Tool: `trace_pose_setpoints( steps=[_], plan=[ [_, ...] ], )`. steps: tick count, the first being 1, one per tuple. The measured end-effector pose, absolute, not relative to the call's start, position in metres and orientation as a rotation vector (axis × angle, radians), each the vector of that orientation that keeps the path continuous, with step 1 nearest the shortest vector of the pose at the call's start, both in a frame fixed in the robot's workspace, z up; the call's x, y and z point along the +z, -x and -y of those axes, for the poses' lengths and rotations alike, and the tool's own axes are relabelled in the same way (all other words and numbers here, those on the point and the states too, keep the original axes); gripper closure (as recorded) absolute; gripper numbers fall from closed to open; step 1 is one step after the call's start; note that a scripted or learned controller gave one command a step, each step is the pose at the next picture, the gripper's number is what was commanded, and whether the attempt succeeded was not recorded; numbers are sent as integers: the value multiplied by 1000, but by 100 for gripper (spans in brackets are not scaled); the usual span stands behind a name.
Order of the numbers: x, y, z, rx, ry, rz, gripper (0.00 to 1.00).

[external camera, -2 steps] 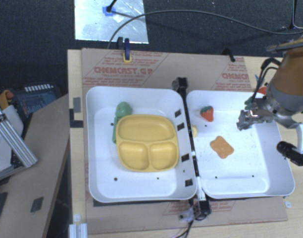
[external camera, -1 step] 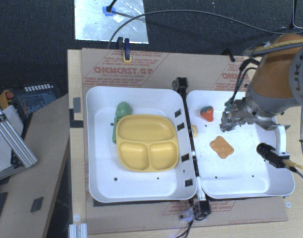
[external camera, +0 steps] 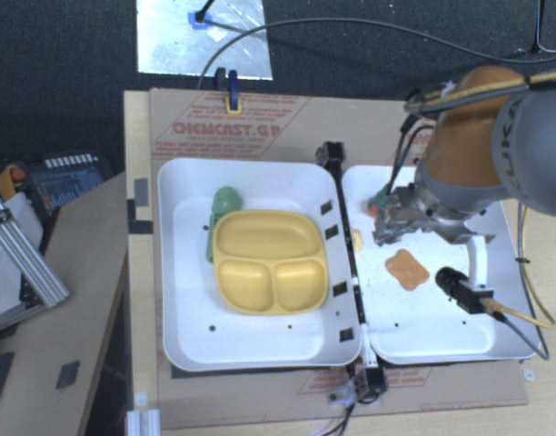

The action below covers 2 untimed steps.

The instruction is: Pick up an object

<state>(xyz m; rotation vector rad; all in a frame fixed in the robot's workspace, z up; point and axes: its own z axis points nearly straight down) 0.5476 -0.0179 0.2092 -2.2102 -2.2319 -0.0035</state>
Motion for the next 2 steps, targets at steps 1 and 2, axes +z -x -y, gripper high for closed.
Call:
trace_pose_setpoints(
  steps=[1, 2],
  plan=[
    [209, -544, -28, -4, 2209, 2232, 100],
    [227, -548, -82, -5, 2211, 2232, 100]
  ],
)
